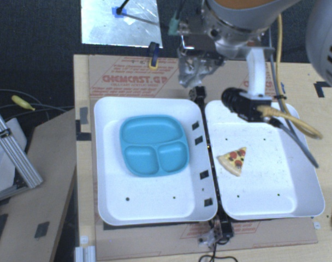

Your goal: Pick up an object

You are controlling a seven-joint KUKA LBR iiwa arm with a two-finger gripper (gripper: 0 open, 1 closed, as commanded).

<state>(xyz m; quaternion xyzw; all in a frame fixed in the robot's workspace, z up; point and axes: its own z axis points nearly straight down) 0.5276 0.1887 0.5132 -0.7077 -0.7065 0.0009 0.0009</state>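
A toy pizza slice [233,160] lies flat in the right bin [275,201], near its left wall. A blue divided plate [154,144] rests in the middle of the left bin [149,206]. My gripper [194,75] hangs high over the far end of the ridge between the two bins, well behind the pizza slice and to the right of the plate's far corner. Nothing shows beneath it or in it.
Both bins sit on a printed cardboard sheet [128,78]. A shiny metal sheet [119,12] lies behind the bench at the back left. A small blue and yellow clamp [153,56] stands at the cardboard's far edge. Aluminium framing [10,152] stands at the left.
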